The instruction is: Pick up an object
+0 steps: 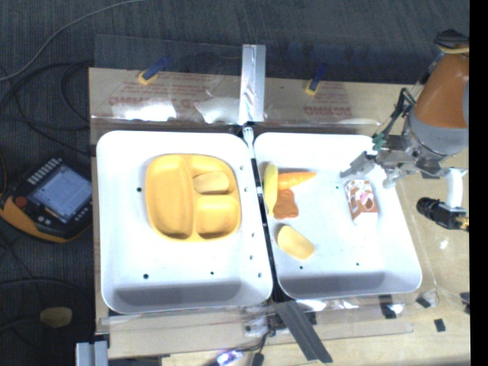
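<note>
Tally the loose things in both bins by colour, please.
Yellow: 4, namely the divided tray, the bun-like piece on it, the banana-like piece and the wedge.
Orange: 2, namely the carrot and the darker lump.
Red and white: 1, the packet below the gripper.
Total: 7
</note>
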Motion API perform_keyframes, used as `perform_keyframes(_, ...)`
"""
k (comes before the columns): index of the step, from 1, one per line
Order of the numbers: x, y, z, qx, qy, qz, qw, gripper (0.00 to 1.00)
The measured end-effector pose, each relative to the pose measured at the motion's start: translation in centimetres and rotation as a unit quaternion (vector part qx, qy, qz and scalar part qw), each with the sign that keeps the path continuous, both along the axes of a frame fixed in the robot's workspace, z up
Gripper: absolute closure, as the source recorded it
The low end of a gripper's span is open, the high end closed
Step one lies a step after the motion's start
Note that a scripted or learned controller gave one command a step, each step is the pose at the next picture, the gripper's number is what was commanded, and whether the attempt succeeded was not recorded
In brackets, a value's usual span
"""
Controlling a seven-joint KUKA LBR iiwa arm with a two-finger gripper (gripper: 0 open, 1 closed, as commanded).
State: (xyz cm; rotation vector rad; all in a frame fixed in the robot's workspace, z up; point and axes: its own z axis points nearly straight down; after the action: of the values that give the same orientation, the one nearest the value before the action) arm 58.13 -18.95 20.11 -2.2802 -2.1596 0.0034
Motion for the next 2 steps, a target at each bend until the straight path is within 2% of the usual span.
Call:
perform_keyframes(1,2.15,-1.99,-10.49,0.0022,-0.004,0.050,0.9987,0.00)
perform_keyframes(2,2.14,-2.08,-9.58,0.0014,-0.004,0.050,0.9987,1.00)
